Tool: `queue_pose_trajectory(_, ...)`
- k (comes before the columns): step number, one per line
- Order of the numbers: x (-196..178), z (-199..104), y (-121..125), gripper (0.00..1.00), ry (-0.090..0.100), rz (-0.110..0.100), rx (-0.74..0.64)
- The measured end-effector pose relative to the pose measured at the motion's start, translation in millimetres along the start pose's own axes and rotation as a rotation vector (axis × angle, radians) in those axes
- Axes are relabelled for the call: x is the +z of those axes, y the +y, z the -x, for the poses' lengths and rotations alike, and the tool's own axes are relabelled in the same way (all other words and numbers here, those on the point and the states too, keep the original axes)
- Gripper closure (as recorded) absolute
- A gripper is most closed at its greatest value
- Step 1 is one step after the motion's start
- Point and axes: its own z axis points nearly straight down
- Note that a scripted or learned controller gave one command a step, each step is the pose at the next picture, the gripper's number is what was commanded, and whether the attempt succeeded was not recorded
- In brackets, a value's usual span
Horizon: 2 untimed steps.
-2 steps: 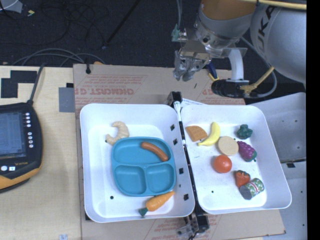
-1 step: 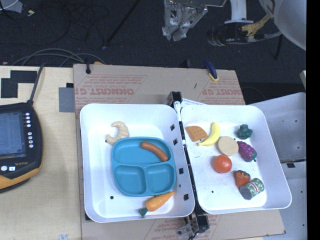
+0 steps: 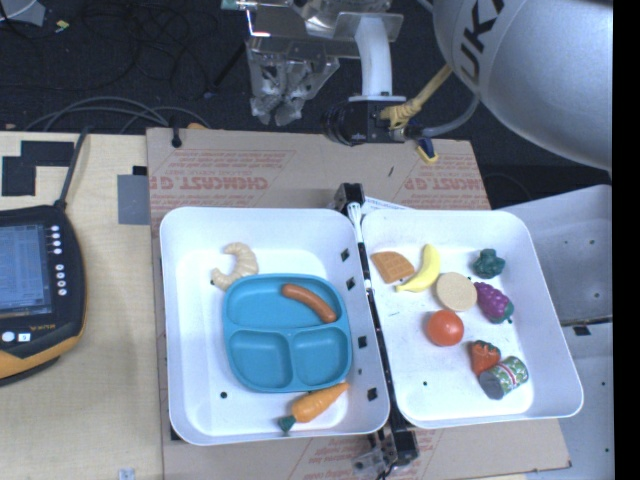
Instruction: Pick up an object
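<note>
Gripper (image 3: 285, 93) hangs high over the back edge of the bench, above the cardboard (image 3: 300, 173), well apart from both bins. Fingers blur into one grey clump; cannot tell whether they are apart or together, nothing visible between them. Grey arm (image 3: 530, 58) fills the upper right, cut off by the frame, cables looping below the wrist.

Left bin (image 3: 190, 268): blue divided tray (image 3: 285, 333) in the middle, sausage (image 3: 308, 301) lying in its large top compartment, two lower compartments bare. Croissant (image 3: 238, 263) just beyond the tray's upper left corner. Carrot (image 3: 318, 404) below the tray, near the front wall.

Right bin (image 3: 545, 368): bread slice (image 3: 393, 265) and banana (image 3: 424, 269) near the back left, round biscuit (image 3: 456, 291) beside the banana, tomato (image 3: 444, 327) in the middle. Down the right side: broccoli (image 3: 489, 262), grapes (image 3: 493, 301), strawberry (image 3: 483, 354), can (image 3: 503, 376) lying on its side, touching the strawberry.

Teach pendant (image 3: 35, 283) on the left, cut off by the frame edge.
</note>
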Motion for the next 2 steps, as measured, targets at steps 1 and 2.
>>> queue_pose_trajectory(1,-12.7,11.4,-12.6,1.00,-0.003,0.003,0.008)
queue_pose_trajectory(2,-12.9,61.0,-56.8,1.00,-0.003,0.003,0.010)
